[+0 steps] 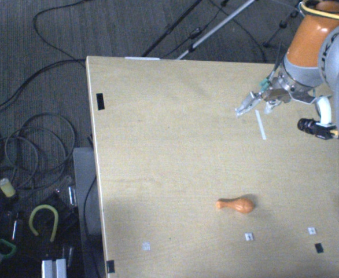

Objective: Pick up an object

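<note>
Nearest the camera, low on the bench [175,155], a few small markers lie on the pale wood: a white square [249,236] at about five o'clock from the bench's middle, another white square [312,231] further toward the right edge, a small black tag [319,248] just below that one, and a faint white square [146,246] down at seven o'clock. Just above the first white square rests the orange object [236,205], a small bulb-shaped thing with a narrow neck pointing toward nine o'clock. It lies flat on the wood, alone, well apart from the arm.

Further back, at about two o'clock from the bench's middle, the gripper [244,106] hangs over the wood near a thin white stick [260,124] that lies slanted on the surface just beneath and beside it. The jaws point toward eight o'clock and look slightly spread, with nothing between them. Behind them the wrist rises toward the upper right, where the arm [314,39] shows its orange band and grey shell, tilted down into the scene.

At the far left edge a black tag [100,101] sits on the bench. On the floor at nine o'clock lie coiled cables [30,149].
</note>
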Controlling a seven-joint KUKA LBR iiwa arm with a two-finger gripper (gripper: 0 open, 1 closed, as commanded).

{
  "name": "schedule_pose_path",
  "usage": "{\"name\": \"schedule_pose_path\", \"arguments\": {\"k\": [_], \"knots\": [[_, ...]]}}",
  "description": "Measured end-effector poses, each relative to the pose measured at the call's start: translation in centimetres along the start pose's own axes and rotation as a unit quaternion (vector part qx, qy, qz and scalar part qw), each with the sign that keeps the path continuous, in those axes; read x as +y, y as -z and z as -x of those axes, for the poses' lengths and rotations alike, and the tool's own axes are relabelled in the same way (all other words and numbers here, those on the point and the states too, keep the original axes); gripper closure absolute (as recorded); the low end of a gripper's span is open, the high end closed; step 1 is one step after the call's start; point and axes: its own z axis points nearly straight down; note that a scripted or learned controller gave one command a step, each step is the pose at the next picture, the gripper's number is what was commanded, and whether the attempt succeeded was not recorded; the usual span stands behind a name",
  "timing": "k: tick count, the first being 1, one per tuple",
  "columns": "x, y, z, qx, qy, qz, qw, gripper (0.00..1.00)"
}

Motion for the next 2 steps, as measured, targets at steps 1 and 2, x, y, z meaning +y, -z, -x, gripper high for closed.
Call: {"name": "schedule_pose_path", "arguments": {"k": [1, 2], "knots": [[-0.2, -8.1, 1.2, 0.001, 0.107, 0.001, 0.9942, 0.0], [0.1, -9.0, -0.5, 0.001, 0.201, 0.001, 0.9796, 0.0]]}}
